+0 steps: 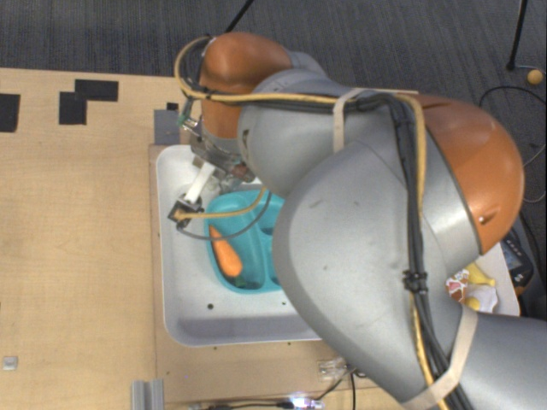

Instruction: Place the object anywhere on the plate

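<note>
An orange carrot-like object [226,259] lies on the teal plate [253,213], near the plate's left side. The plate sits in the white bin [184,306]. My gripper [227,169] hangs below the orange wrist band, above the bin's far-left corner and just beyond the plate's far edge. It is well apart from the orange object, and the wrist and arm hide its tips. The big grey arm covers the plate's right part.
A yellow, white and red item [472,287] shows at the right, past the arm. The tan bench top [77,229] spreads out left of the bin. The bin's near-left floor [192,301] is bare white.
</note>
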`<control>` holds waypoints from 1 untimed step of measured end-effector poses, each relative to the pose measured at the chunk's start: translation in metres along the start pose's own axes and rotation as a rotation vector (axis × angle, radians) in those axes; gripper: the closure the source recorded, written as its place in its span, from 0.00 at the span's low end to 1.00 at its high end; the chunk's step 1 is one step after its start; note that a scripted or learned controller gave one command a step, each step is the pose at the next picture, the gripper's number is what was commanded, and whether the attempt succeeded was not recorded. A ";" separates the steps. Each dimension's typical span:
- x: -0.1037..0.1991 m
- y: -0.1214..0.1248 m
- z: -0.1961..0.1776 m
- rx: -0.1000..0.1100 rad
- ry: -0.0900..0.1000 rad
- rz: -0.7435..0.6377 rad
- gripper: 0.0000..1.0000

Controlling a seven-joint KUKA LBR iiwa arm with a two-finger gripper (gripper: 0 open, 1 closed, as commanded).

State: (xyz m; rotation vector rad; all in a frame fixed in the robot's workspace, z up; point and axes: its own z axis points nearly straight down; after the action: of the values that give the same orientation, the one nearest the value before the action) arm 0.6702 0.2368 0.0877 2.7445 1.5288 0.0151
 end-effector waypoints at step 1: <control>-0.009 -0.016 -0.003 -0.006 0.009 0.160 1.00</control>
State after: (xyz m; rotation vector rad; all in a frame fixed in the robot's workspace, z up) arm 0.6521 0.2374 0.0905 2.8571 1.3050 0.0328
